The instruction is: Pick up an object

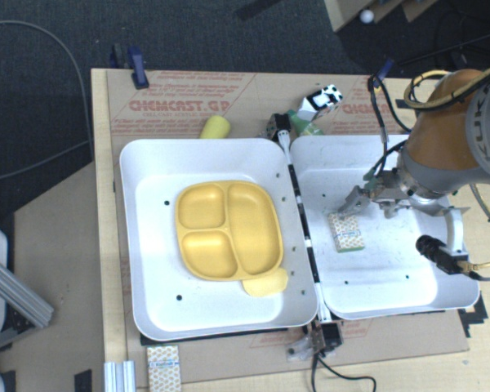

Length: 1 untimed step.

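1. Camera view from above shows two white bins side by side: the left bin (pixel 147 219) carries a yellow divided plate (pixel 229 229) with a small yellow piece (pixel 266 283) tucked against its lower edge, and the right bin (pixel 392 288) carries a small flat packet (pixel 348 233) with a patterned face and a greenish edge.
2. That packet is the likeliest thing to pick. It lies flat on the floor of the right bin, toward that bin's left half, apart from the walls.
3. Its long axis runs roughly up and down the picture, leaning slightly so the near end sits a little to the right. Which end is the front, I cannot tell.
4. The grey arm with its orange band (pixel 445 129) reaches in from the right, and the gripper (pixel 361 202) hangs just above and beside the packet's far end. Whether the jaws are open or closed cannot be told from this angle; nothing shows between them.
5. To do the step well, I judge the gripper should centre over the packet's middle and close across the short width, square to the long axis.
6. A flat thing lying on a smooth floor is hard to get under, so the descent probably needs to reach the floor, or the packet may slide away.
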Available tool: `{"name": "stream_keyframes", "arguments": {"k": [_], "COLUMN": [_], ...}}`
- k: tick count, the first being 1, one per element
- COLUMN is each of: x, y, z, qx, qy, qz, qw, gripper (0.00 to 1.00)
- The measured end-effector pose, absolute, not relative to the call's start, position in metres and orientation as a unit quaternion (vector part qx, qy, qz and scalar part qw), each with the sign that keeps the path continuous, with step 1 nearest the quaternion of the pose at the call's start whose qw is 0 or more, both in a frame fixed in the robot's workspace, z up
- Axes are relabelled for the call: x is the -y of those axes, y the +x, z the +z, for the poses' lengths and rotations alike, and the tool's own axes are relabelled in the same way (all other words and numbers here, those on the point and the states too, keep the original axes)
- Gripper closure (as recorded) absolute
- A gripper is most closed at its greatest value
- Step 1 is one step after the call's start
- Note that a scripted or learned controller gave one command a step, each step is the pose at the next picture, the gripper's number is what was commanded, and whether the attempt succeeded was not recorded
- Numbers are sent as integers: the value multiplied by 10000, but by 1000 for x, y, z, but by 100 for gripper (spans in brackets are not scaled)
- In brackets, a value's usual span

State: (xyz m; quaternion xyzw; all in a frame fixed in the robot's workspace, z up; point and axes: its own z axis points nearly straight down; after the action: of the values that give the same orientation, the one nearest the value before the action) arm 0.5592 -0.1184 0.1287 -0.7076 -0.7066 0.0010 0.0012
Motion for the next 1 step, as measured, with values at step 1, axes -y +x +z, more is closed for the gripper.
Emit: {"name": "stream_keyframes", "arguments": {"k": [1], "x": [98], "y": [538], "z": [84], "qx": [7068], "qy": [-7075], "qz": [4], "qw": [14], "gripper": [0]}}
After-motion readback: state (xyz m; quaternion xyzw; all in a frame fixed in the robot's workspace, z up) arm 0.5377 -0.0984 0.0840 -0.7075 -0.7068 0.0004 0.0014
